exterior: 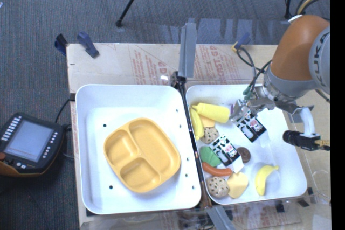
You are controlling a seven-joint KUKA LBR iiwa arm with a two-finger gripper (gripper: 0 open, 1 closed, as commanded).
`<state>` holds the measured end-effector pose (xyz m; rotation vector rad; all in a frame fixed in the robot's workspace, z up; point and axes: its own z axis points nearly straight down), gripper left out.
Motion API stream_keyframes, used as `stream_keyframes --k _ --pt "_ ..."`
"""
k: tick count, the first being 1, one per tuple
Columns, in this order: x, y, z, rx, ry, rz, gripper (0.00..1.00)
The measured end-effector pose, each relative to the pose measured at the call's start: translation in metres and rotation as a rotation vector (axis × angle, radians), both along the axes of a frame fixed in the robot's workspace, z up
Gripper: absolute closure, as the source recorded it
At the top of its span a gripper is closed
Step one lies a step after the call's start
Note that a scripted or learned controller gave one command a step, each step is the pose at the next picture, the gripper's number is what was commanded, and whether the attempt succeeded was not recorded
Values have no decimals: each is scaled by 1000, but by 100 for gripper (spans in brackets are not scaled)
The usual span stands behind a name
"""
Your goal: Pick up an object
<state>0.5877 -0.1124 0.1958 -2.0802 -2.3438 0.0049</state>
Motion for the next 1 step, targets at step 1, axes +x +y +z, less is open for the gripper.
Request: stream_keyframes --k 1 --pt "56 38 -6 -3 -2 -46 100"
